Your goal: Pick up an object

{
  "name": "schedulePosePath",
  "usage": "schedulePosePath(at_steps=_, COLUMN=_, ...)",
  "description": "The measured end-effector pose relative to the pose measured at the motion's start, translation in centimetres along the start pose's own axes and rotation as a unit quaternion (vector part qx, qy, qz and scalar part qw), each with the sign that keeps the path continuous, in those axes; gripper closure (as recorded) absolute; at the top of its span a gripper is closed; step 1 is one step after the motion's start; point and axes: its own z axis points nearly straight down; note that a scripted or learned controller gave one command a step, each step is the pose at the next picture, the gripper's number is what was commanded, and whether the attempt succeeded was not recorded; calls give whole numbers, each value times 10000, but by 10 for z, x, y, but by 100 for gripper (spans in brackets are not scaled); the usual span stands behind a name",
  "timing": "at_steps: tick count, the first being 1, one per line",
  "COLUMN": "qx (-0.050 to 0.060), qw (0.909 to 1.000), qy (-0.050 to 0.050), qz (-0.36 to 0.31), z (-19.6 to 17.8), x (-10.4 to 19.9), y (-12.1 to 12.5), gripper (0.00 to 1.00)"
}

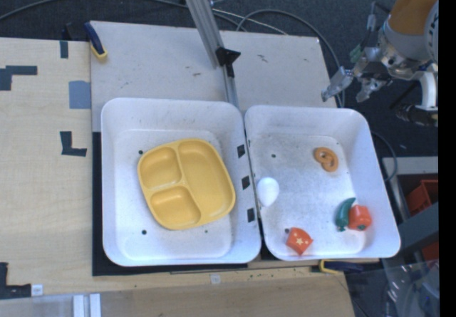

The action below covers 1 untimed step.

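Note:
The right bin [356,127] holds a brown pretzel-shaped piece [326,159] near its back, a white egg-like object [268,191] at its left side, an orange-red block [299,240] near the front, and a red and green vegetable toy [353,215] at the front right. My gripper [350,83] hangs beyond the right bin's far right corner, above the bench edge, well away from all of them. Its fingers stand apart with nothing between them.
A yellow divided plate [186,183] lies in the left bin [114,166]. A slanted metal post [203,13] rises behind the bins where they meet. Cables run over the dark floor at the back. A blue and yellow clamp [95,40] sits at the bench's back left.

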Motion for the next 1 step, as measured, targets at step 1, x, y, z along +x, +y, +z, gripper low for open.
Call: schedulePosePath(at_steps=1, qx=2, qw=10000, qy=-2, qz=2, z=0, x=0, y=0, gripper=0)
